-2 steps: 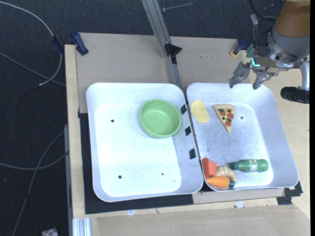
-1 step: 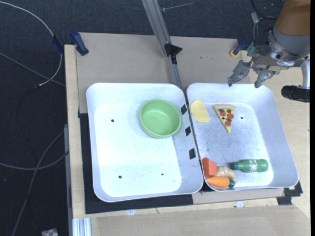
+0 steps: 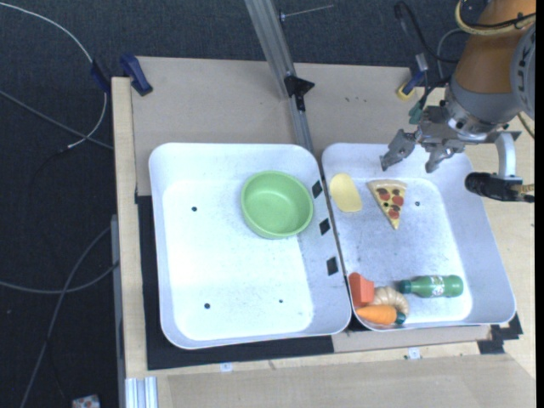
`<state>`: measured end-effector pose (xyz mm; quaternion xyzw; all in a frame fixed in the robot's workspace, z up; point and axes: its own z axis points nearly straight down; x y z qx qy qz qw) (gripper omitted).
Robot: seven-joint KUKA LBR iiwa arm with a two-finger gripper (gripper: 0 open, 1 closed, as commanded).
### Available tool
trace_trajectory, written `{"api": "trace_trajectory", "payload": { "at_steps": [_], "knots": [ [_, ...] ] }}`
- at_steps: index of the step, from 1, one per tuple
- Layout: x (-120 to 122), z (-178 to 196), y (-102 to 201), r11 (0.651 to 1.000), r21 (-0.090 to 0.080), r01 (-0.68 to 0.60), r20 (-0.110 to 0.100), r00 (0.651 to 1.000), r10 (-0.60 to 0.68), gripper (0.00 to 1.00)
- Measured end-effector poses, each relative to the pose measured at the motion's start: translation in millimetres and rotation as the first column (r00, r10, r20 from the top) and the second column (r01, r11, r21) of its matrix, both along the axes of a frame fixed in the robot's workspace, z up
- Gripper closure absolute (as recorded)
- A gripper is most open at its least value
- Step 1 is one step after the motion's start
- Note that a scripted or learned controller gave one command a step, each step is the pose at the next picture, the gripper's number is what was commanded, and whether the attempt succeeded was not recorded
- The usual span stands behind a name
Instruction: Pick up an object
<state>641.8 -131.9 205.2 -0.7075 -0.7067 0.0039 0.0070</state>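
Note:
My gripper (image 3: 416, 157) hangs open above the far edge of the right bin (image 3: 459, 228), its two fingers spread with nothing between them. Just below it lies a toy pizza slice (image 3: 389, 199). A pale yellow oval piece (image 3: 345, 192) lies to the left of the slice. At the bin's near edge a green bottle (image 3: 433, 286) lies on its side. Beside the bottle are an orange carrot (image 3: 377, 314), a beige pastry (image 3: 391, 297) and a red block (image 3: 360, 287). A green bowl (image 3: 275, 203) stands in the left bin (image 3: 212, 270).
A slanted metal pole (image 3: 276, 49) crosses the bench behind the bins and ends at their dividing edge. Blue clamps (image 3: 134, 73) hold the board's far corners. Cables trail on the dark floor at the left.

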Motion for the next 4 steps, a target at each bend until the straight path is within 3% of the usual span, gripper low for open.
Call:
{"api": "trace_trajectory", "payload": {
  "at_steps": [2, 3, 4],
  "knots": [
    [-9, -105, 5, 1.0, 0.001, -0.001, 0.001, 1.0, 0.001, 0.0],
    [-6, -88, 6, 1.0, 0.001, 0.0, 0.01, 1.0, 0.0, 1.0],
    [-5, -24, 14, 1.0, -0.003, -0.003, 0.021, 1.0, 0.003, 1.0]
  ]
}}
